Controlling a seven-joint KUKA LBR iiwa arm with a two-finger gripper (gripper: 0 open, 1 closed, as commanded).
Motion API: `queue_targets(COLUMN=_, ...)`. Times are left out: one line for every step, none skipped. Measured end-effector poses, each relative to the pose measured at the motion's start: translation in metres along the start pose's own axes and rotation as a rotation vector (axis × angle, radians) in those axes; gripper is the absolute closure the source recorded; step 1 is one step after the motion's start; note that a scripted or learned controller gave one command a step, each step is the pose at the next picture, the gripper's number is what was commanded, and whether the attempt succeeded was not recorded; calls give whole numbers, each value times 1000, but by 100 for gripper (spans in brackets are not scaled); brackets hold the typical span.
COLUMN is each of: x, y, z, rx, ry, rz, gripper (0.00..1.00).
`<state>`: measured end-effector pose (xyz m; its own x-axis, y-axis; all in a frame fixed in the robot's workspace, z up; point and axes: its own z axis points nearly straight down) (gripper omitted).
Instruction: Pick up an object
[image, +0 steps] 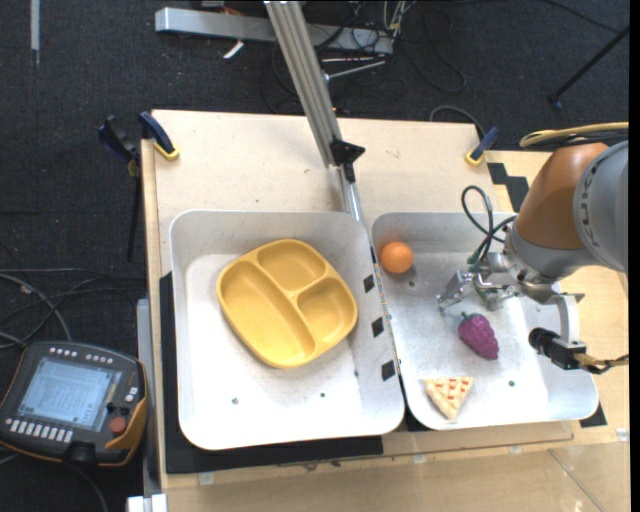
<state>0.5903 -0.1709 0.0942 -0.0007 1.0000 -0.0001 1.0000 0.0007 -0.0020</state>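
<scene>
The claw (470, 291) hangs low in the right bin (560, 400); whether its fingers are parted or closed cannot be told. Just below it lies a purple bunch of grapes (479, 335), apart from it. Farther left sits an orange ball (397, 257); lower, a pizza slice (449, 395). Far left, a yellow divided plate (288, 302) rests in the left bin (200, 400).

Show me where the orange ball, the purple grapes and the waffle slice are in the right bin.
orange ball (397, 257), camera view, middle of the ball.
purple grapes (479, 336), camera view, middle of the bunch.
waffle slice (449, 394), camera view, middle of its gridded top.
</scene>
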Motion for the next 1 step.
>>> queue_targets(x=0, y=1, z=-12, rx=-4, ry=-1, rz=0, gripper=100)
